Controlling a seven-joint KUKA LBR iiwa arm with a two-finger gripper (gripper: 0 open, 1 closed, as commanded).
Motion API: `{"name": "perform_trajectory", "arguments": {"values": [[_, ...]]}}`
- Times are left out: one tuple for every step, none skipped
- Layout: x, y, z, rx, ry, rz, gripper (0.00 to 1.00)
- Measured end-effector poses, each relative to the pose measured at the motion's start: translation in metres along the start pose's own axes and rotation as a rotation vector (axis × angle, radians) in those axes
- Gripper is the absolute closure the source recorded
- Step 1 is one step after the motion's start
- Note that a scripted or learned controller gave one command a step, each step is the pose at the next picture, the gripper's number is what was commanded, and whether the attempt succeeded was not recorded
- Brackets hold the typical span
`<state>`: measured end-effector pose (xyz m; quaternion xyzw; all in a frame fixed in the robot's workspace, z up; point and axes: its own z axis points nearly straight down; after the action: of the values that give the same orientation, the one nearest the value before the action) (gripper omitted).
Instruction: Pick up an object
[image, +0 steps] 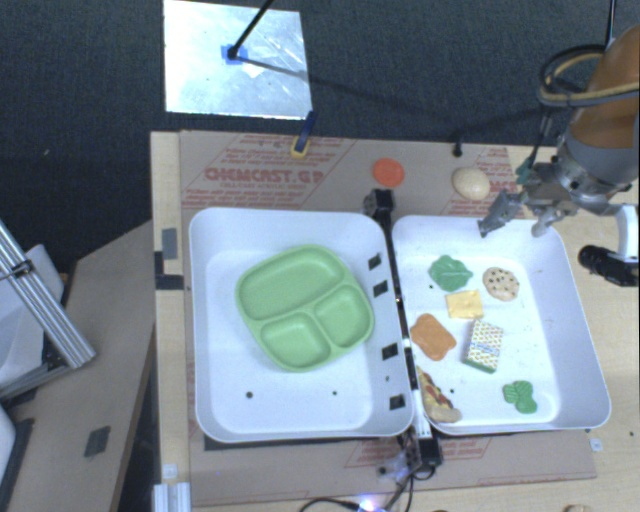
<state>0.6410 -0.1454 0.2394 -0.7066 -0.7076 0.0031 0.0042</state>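
Note:
My gripper (520, 222) hangs open over the far edge of the right bin (570, 300), with nothing between its fingers. Below it in that bin lie a green leafy piece (450, 271), a chocolate-chip cookie (500, 283), a yellow cheese square (464, 304), an orange piece (433, 336), a patterned yellow-blue block (485, 346), a small green piece (520, 396) and a pizza-like slice (437, 396) at the near left corner. The cookie is the closest to the fingers.
The left bin (215, 300) holds a green three-compartment tray (303, 306). On the bench behind the bins sit an orange disc (388, 173) and a pale egg-shaped thing (471, 183). A shiny sheet (237, 60) lies further back.

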Motion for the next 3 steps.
{"name": "perform_trajectory", "arguments": {"values": [[0.000,0.002,-0.008,-0.012,-0.002,-0.002,0.00],[-0.009,0.000,0.040,-0.010,-0.002,0.000,0.00],[-0.009,-0.007,0.100,-0.007,-0.001,0.000,0.00]]}}
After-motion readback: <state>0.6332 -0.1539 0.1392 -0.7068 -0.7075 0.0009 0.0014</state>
